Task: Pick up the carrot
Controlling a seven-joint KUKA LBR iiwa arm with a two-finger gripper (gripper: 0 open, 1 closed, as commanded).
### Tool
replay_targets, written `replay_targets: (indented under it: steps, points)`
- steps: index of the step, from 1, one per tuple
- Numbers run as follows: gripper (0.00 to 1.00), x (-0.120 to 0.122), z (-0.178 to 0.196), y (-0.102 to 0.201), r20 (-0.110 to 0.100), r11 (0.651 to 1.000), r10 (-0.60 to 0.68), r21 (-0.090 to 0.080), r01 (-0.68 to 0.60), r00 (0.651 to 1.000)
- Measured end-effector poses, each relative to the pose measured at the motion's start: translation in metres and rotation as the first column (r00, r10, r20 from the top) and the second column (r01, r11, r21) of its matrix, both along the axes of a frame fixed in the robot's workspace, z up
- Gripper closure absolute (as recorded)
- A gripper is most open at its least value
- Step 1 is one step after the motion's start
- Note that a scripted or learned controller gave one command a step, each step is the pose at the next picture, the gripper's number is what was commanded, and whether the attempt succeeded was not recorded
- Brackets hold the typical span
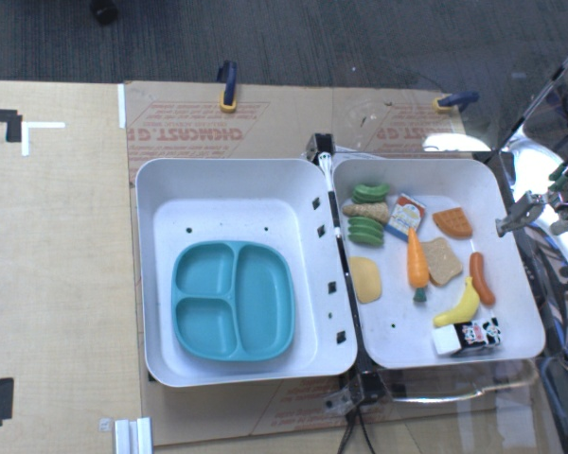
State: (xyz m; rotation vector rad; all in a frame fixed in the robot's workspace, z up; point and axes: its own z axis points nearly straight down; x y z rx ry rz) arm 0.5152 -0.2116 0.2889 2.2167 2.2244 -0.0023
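Note:
The carrot is orange with a small green stem end pointing toward the front. It lies near the middle of the right bin, between a light brown bread slice on its right and a pale yellow rounded piece on its left. My gripper is at the view's right edge, just past the right bin's right rim, well to the right of the carrot and apart from it. It is blurred against shiny metal parts.
The right bin also holds green vegetables, a small carton, an orange wedge, a red sausage, a banana and a cow-patterned box. A teal divided plate lies in the left bin.

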Motion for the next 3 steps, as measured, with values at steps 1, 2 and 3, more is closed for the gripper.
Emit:
replay_targets:
  steps: [1,2,3]
  points:
    - [0.0,-0.007,-0.134,0.041,-0.002,0.995,-0.101,0.002,0.101,0.995]
    - [0.0,0.031,-0.196,0.088,0.001,0.987,-0.162,0.002,0.162,0.987]
    - [1.0,0.031,-0.187,0.087,0.001,0.986,-0.164,0.001,0.164,0.986]
